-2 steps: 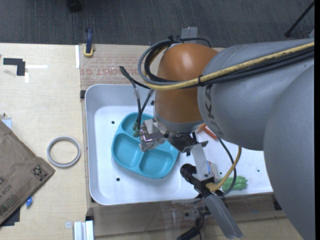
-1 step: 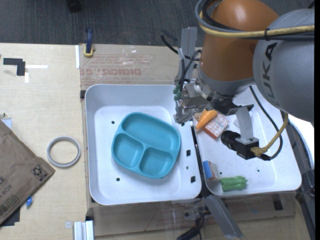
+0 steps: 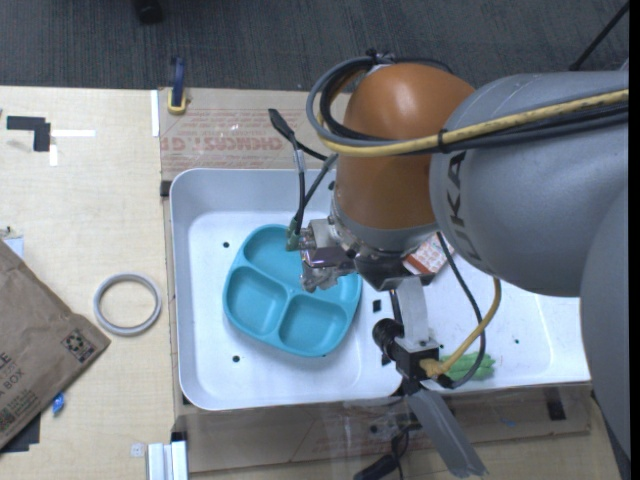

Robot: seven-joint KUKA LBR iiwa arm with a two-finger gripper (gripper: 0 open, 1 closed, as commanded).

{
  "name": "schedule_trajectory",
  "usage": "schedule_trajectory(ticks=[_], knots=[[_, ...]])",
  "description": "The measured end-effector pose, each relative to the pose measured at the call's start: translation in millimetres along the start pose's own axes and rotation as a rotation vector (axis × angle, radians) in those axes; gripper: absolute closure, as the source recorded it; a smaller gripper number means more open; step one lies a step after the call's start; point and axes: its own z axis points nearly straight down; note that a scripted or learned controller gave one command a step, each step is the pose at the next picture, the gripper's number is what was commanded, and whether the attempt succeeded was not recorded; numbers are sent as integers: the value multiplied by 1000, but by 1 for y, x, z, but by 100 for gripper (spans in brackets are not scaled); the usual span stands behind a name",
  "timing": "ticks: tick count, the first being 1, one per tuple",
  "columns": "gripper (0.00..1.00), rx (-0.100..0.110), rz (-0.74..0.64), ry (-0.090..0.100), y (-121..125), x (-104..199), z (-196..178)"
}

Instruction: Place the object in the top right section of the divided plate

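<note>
A light blue divided plate [image 3: 285, 293] with three sections lies in the left half of the white bin [image 3: 200, 218]. My gripper [image 3: 320, 268] hangs over the plate's upper right edge, and the orange wrist band and grey arm hide most of it. A small red and white packet [image 3: 427, 257] peeks out from under the arm on the bin floor, just right of the gripper. The arm hides the plate's top right section.
A green item [image 3: 473, 369] lies near the bin's front right, beside a yellow cable. On the bench to the left are a grey tape ring [image 3: 127, 302] and a brown cardboard box [image 3: 35, 353]. A blue clamp [image 3: 177, 82] stands behind the bin.
</note>
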Motion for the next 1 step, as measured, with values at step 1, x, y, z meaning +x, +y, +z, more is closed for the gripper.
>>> schedule_trajectory(ticks=[1], knots=[[100, -4, -268, -1, 21, 42, -43]])
